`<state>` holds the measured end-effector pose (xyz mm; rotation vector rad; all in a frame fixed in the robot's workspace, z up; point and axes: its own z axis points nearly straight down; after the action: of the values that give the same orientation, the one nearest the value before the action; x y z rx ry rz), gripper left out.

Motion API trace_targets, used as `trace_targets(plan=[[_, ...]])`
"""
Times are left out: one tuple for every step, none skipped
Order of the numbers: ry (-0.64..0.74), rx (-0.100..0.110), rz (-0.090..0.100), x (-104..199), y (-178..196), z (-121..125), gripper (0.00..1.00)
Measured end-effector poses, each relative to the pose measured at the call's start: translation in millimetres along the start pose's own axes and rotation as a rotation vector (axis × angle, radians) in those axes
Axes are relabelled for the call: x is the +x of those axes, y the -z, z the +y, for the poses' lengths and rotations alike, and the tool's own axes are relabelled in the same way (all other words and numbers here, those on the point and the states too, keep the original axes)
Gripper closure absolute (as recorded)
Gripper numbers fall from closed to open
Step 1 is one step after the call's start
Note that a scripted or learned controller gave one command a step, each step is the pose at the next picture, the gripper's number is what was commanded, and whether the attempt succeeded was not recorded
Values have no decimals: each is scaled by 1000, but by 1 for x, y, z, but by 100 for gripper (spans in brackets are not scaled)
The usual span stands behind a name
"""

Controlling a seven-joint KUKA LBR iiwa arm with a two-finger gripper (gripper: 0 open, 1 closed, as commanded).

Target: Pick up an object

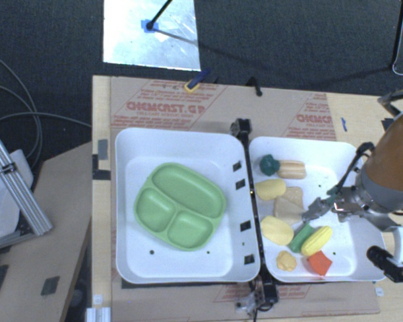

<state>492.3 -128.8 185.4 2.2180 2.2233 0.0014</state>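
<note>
- My gripper [312, 210] hangs over the middle of the right bin [340, 162], arm reaching in from 3 o'clock.
- Jaws: two grey tips point toward 9 o'clock; gap between them too small to read. Cannot tell open or closed. Nothing seen between them.
- Tips sit just above the green pickle [300, 236], at its 12 o'clock, and just beside the beige block [289, 204], at its 3 o'clock. Contact with either: cannot tell.
- Task's things all lie in the right bin, left half and lower middle.
- Corn [317, 239]: yellow, tilted, touching the pickle on its 3 o'clock side.
- Red block [319, 263]: at 6 o'clock from the corn, near the bin's front wall.
- Lemon [276, 229]: pale yellow, at 9 o'clock from the pickle, touching it.
- Small nugget [286, 260]: orange-yellow, at 6 o'clock from the lemon, apart from it.
- Potato [270, 189]: pale yellow, at 12 o'clock from the lemon, just beside the beige block.
- Hot dog [291, 169]: tan bun, lying flat at 1 o'clock from the potato.
- Teal lump [269, 165]: dark green-blue, touching the hot dog's left end.
- Left bin [142, 145]: holds a green tray [180, 206] with three compartments, set at a slant.
- Both bins rest on a cardboard sheet [164, 106] on the bench.
</note>
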Motion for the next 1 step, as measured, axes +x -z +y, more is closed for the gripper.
trace_targets(plan=[[-5, -4, 0, -37, -102, -5, 0]])
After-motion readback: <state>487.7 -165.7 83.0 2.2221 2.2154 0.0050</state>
